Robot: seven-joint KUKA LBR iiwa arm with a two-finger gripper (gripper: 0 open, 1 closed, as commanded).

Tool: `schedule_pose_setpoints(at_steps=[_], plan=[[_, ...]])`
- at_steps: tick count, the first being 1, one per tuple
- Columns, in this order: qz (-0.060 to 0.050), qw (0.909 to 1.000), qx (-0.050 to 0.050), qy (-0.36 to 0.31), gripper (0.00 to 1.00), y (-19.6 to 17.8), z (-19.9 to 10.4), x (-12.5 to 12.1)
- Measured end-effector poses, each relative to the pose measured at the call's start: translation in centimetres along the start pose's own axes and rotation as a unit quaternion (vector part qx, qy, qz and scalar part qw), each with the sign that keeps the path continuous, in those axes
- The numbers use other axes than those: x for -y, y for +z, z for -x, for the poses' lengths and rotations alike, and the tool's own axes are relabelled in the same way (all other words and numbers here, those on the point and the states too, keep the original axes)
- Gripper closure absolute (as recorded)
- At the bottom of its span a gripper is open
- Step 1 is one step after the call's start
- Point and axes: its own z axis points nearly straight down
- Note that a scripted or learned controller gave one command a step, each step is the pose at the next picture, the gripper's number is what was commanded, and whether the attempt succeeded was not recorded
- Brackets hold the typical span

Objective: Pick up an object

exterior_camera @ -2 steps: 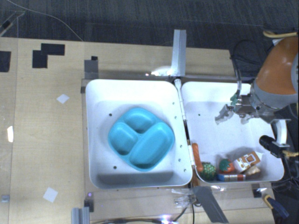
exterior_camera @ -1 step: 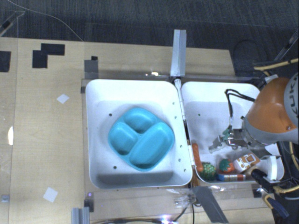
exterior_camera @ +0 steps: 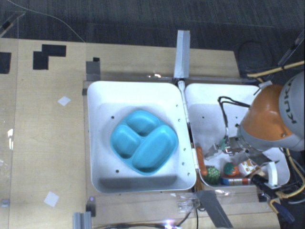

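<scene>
From my seat the bench (exterior_camera: 43,142) is the largest thing in view, pale wood with two white bins side by side on it. I will place everything against the left bin (exterior_camera: 95,128). It holds a blue divided tray (exterior_camera: 144,141), three compartments, lying flat in the middle of its floor. The right bin (exterior_camera: 205,104) sits directly to the right of the left bin, sharing the central divider.

The arm (exterior_camera: 269,118) (grey, with its orange band prominent) hangs over the right bin, well to the right of the left bin. Its gripper (exterior_camera: 228,147) is down low over the near part of the right bin's floor; whether it is wide, narrow or gripping anything I cannot tell, as the wrist hides it.

The small objects lie in the right bin's near corner, just beyond the left bin's right wall. An orange stick-like piece (exterior_camera: 200,160) lies closest to that wall. A green bumpy ball (exterior_camera: 212,174) is next to it, then a small green-and-orange item (exterior_camera: 230,169), then a red marker-like tube (exterior_camera: 237,180) along the front edge.
</scene>
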Motion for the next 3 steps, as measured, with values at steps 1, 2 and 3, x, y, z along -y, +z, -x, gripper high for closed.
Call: schedule_pose_setpoints(at_steps=[1,2,3], plan=[[0.000,1.0000,0.000,0.000,0.00,0.0,0.0,0.0],[-0.002,0.9889,-0.001,-0.149,0.00,-8.9,1.8,0.1],[0.003,0.9837,0.001,-0.180,0.00,0.0,2.7,0.2]])
